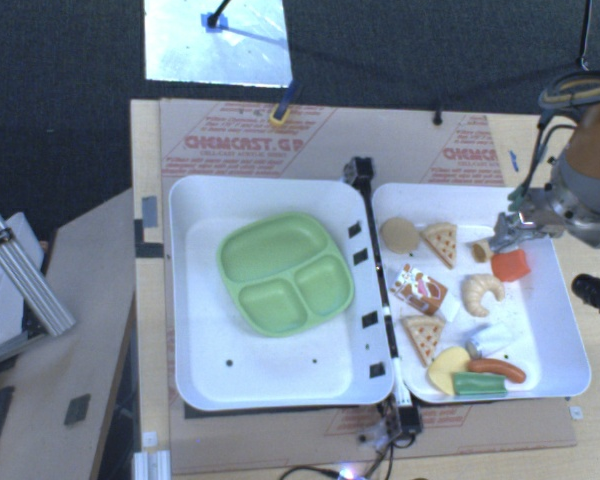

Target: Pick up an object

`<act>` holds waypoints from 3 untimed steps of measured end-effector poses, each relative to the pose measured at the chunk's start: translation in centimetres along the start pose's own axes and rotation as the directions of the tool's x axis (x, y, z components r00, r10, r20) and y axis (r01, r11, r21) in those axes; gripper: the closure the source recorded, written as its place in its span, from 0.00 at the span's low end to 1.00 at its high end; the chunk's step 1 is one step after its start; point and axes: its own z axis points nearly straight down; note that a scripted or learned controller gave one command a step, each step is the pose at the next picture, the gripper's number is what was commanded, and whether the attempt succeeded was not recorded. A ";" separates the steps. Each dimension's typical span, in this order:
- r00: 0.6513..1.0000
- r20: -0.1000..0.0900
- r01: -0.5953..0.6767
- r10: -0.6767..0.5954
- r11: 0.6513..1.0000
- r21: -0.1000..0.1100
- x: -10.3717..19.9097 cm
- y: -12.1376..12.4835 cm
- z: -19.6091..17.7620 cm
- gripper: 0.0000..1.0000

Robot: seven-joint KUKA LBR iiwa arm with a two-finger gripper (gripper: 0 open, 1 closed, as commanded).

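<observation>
So the arm comes in from the right and the gripper [517, 230] sits over the far right part of the right bin [570, 338], low above the toy food. Directly on its near side, pretty much touching the tip, is a small red block [511, 264], and that looks like the thing it's going for. I can't tell how the gripper is set from this angle, and nothing shows the block actually being held. The block looks roughly square, so no real long axis to line up with. A croissant [483, 292] lies just to the near left of the block, and a tiny brown piece [479, 252] sits just left of the gripper. The left bin [195, 268] holds a green divided plate [285, 273], well apart from all this. My guess: a short drop toward the near side does it.
</observation>
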 end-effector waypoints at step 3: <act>1.000 -0.004 0.005 -0.005 1.000 0.004 14.5 -4.0 0.2 1.00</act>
